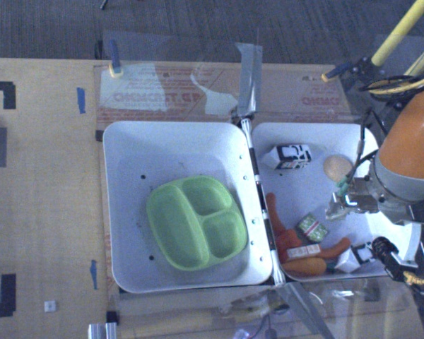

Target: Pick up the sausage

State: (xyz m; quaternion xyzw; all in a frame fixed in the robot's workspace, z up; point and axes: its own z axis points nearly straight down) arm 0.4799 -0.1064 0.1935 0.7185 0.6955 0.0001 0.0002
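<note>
Long reddish-orange sausage [277, 224] at lower left of the right white bin [307, 134], metal two-finger gripper [340, 202] hovering at centre right, finger state unclear.

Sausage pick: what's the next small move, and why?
Probably shift the end effector toward the bin's near edge, over the sausage. It sits above bare floor of the right bin now, while the sausage lies at the near wall, beside a carrot.
</note>
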